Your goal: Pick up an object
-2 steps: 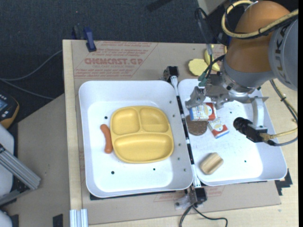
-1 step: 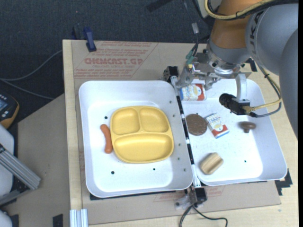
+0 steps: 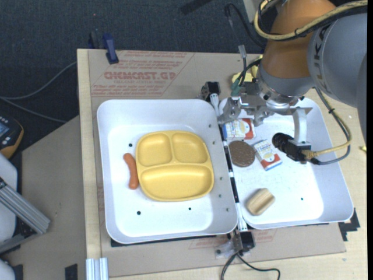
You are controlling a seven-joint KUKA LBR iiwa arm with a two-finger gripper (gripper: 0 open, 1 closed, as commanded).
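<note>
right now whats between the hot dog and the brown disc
The yellow tray in the left bin, then the bins' rims, seen from the overhead camera.

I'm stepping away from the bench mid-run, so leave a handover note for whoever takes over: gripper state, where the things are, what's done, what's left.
Gripper: low over the right bin's upper left corner; grip state unclear.
Beneath it: a small red-and-white packet, with a brown round cookie just below.
Nearby: another red-and-white packet, a tan bread roll.
Left bin: yellow divided plate, hot dog beside it.
Done: nothing visibly lifted.
Left: grasp one item, raise it.
</note>
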